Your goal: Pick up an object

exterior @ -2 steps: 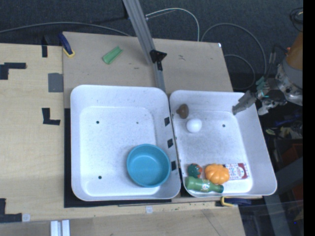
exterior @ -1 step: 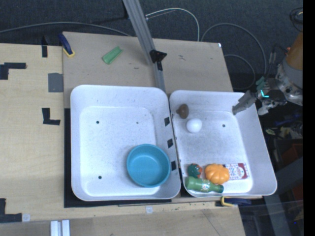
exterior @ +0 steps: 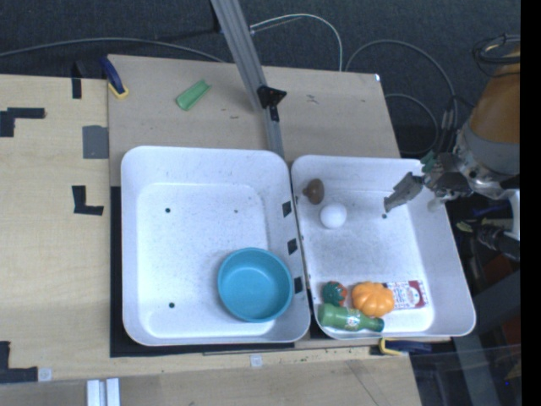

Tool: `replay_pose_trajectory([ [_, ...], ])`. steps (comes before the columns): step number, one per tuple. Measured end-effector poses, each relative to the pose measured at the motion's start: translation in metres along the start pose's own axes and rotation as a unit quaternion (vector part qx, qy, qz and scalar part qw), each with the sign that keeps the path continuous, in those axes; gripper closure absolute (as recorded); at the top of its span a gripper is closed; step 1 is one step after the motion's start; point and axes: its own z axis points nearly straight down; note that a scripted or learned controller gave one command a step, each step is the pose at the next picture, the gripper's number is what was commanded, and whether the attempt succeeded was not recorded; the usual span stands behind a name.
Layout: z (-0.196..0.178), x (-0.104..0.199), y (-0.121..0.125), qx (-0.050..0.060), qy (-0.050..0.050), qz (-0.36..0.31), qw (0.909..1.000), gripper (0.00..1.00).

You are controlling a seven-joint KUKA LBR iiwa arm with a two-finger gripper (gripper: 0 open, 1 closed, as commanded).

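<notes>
Gripper (exterior: pixel 397 200) being held above right bin (exterior: pixel 439 265), near its upper right rim; finger state cannot be told. White ball (exterior: pixel 333 216) being seen well left of gripper, brown object (exterior: pixel 314 191) just beside ball. Nothing being gripped.

A blue bowl (exterior: pixel 254 284) sits in speckled white; an orange pumpkin (exterior: pixel 372 298) lies beside a white ball (exterior: pixel 333 216).

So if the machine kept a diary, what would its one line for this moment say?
phase: approach | gripper: over right bin, holding nothing | nearest: white ball | left bin: blue bowl
</notes>
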Motion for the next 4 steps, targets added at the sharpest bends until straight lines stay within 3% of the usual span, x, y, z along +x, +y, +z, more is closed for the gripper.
replay_pose_trajectory([
  [2,0.095,0.001,-0.002,0.001,0.0,0.0,1.0,0.0],
  [3,0.082,0.001,-0.001,-0.001,0.0,-0.001,1.0,1.0],
  [4,0.025,0.01,-0.001,-0.005,-0.001,-0.001,1.0,1.0],
])
